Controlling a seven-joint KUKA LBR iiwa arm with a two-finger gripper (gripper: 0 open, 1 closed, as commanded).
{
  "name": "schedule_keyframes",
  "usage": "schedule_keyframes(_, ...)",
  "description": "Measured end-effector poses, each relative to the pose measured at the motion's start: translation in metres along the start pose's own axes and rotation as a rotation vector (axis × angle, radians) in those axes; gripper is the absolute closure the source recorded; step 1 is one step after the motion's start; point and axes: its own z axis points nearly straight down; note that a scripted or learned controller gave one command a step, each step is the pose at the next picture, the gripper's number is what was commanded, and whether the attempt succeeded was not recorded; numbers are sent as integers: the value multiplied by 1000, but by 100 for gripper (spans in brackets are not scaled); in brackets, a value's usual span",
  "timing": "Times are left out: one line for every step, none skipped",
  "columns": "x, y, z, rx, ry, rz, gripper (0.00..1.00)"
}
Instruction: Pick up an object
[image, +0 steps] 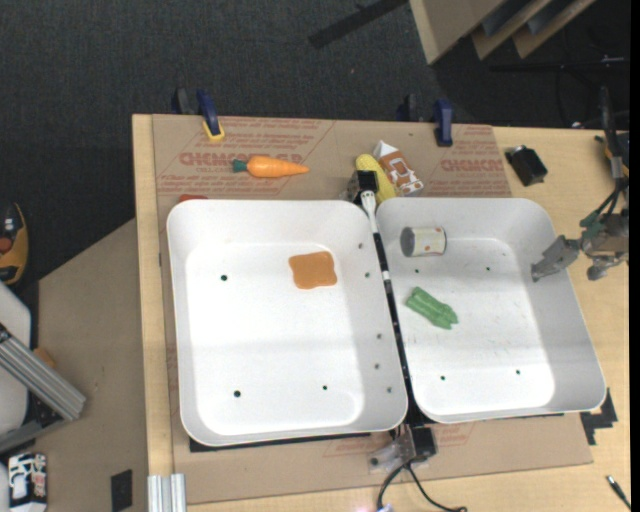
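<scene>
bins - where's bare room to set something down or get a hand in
Left bin: bare everywhere below and beside the orange flat piece. Right bin: bare in its near half, below the green piece. Tighter between that and the small cylinder, and at the right rim, where the gripper sits. The carrot and packets crowd the board behind.

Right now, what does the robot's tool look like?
At the picture's right edge, the tool is a small, dull grey metal piece with a pointed, angular tip. Behind it sits a knobbly grey block with thin dark cables looping above. It is too small for markings to be made out.
</scene>
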Motion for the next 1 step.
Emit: schedule_keyframes(0,1,-11,-4,-2,-1,100)
